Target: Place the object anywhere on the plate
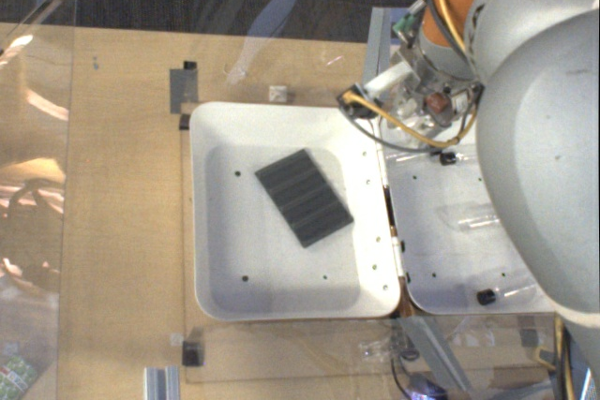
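Note:
A dark grey ribbed rectangular plate [305, 197] lies tilted in the middle of the left bin [216, 229]. My gripper [429, 108] hangs over the far left corner of the right bin [441, 276], close to the wall between the two bins and to the right of the plate. Cables and the wrist body cover its tip. A faint clear shape [466, 220] lies on the right bin's floor below the gripper; I cannot tell what it is. The big grey arm hides most of the right bin.
A small black item [485, 297] sits near the right bin's front edge. A small pale block [277, 93] rests on the bench behind the left bin. Black brackets [189, 84] stand at the left bin's corners. A clear sheet covers the bench at left.

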Controlling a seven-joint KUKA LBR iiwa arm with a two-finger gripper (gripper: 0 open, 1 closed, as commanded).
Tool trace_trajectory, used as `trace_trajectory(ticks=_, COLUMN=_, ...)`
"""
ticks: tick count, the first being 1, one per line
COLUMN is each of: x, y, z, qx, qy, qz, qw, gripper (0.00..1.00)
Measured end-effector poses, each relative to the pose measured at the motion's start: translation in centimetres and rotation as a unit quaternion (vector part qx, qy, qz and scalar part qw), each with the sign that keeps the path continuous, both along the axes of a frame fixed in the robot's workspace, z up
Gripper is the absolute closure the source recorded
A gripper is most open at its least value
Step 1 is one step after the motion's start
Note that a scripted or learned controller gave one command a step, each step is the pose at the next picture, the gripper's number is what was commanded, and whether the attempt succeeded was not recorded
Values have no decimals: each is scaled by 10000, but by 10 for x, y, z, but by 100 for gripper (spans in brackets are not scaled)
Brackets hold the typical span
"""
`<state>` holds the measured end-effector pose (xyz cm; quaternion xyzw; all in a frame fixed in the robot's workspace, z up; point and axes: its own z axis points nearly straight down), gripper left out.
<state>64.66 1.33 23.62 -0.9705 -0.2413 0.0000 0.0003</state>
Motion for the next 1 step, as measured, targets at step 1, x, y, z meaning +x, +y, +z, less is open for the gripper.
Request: trace_trajectory(ticks=1, x=-8, y=16, z=41, qx=8, qy=-13, qz=-1275, qw=9918, gripper=100)
